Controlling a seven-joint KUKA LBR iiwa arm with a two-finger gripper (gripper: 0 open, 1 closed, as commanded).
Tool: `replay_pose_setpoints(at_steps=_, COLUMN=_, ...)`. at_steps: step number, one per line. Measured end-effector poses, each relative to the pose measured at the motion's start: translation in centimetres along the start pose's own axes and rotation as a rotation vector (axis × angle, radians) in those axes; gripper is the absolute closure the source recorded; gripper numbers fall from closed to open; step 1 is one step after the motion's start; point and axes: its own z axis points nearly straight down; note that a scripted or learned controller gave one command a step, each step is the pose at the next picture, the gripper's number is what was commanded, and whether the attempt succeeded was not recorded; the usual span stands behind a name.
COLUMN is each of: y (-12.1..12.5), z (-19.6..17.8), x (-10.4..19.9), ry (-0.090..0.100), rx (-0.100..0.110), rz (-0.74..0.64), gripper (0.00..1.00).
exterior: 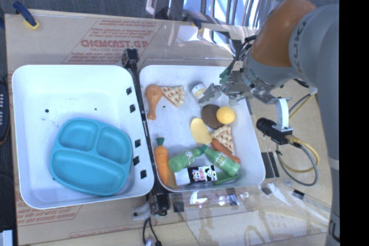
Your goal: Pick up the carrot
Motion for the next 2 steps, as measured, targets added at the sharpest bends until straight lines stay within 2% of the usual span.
replay_pose_setpoints(at_steps=1, y=-1.8, z=12.0, x=5.0, ry=-0.001, rx=-0.001, rz=-0.119, gripper=0.00)
replay_pose_setpoints(at_steps=2, y=-6.6, z=11.8, x=0.6, ry=-0.003, rx=-0.004, rz=-0.110, gripper=0.00)
